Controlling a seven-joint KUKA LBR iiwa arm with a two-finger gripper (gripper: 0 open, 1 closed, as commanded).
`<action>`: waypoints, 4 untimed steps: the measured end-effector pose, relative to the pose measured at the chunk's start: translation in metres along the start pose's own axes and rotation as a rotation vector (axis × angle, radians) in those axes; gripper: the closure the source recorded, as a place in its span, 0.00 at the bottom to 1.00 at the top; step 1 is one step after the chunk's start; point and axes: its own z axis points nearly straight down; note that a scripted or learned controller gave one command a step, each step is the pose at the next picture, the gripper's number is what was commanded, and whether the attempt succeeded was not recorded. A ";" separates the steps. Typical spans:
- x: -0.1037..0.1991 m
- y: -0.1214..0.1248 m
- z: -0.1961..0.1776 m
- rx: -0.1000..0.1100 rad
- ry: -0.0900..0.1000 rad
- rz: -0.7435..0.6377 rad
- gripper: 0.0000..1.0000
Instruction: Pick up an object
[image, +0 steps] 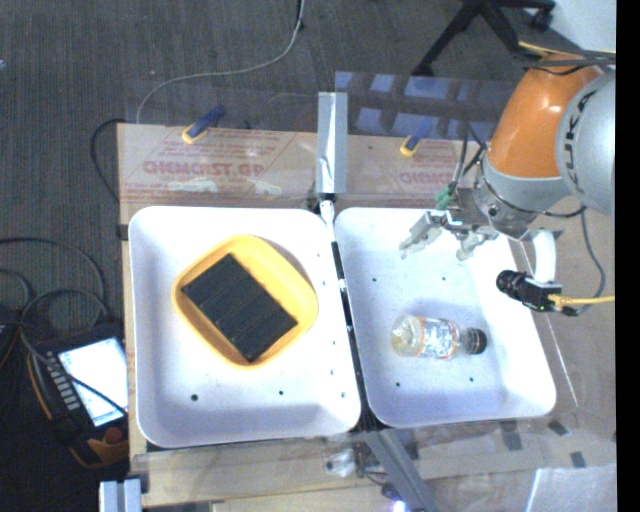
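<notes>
Camera view shows a small clear plastic bottle (434, 337) with a dark cap lying on its side near the middle of the right bin (530, 395). It looks light, smooth, round and prone to rolling; grip across the body. At its twelve o'clock the hand (445, 236) hangs spread, empty.

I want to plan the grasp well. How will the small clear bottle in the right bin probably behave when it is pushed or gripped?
The clear bottle lies on its side in the right bin, so a sideways push would probably roll it. Its smooth round body looks slippery for two fingers. It seems small and nearly empty, so likely light and apt to skid away from the gripper.
</notes>
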 end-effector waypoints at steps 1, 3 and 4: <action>0.005 -0.055 0.068 0.001 0.000 -0.106 0.00; -0.037 -0.117 0.124 -0.011 -0.004 -0.124 0.00; -0.074 -0.085 0.100 -0.001 -0.002 0.032 0.00</action>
